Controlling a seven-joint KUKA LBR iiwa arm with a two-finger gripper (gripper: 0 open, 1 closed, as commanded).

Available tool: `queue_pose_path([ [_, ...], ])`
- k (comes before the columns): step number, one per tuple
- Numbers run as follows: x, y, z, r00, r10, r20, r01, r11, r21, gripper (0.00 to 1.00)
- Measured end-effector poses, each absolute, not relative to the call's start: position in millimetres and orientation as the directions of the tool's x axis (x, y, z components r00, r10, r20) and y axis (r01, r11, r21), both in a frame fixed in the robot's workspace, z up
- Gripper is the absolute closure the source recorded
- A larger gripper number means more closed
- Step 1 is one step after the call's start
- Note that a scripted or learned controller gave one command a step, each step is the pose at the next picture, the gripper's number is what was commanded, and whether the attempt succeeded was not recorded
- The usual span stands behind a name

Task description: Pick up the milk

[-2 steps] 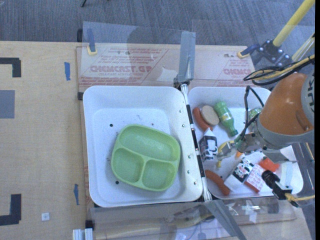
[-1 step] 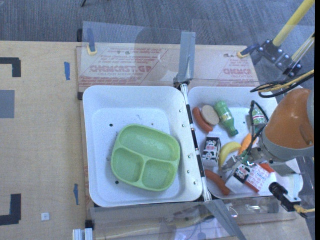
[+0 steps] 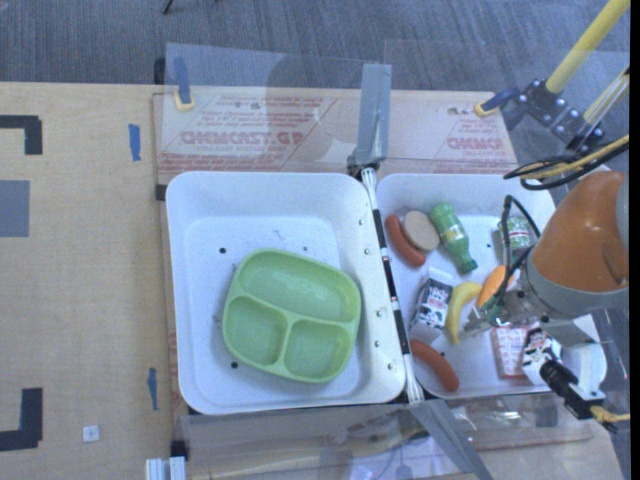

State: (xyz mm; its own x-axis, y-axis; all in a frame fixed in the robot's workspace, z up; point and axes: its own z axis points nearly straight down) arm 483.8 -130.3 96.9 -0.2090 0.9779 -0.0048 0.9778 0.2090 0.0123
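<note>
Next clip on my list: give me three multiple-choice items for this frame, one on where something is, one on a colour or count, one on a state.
1. Where is the divided plate?
A. In the left bin
B. In the right bin
C. On the bare bench

2. What colour is the bottle?
A. Red
B. Green
C. Blue

3. How does the milk carton stand with the task?
A. Lifted above the bins
B. Set on the plate
C. Lying in the right bin, beside the banana

Key:
1 A, the plate lies on the left bin's floor.
2 B, the bottle is green with a white label.
3 C, the carton rests on the bin floor left of the banana, with the arm over that bin's right part.
</note>
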Motion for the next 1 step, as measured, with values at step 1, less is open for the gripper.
queue_pose_path([
  [1,483.3,-61.5,205.7,-0.200,0.980,0.000,0.980,0.200,-0.001,1.00],
])
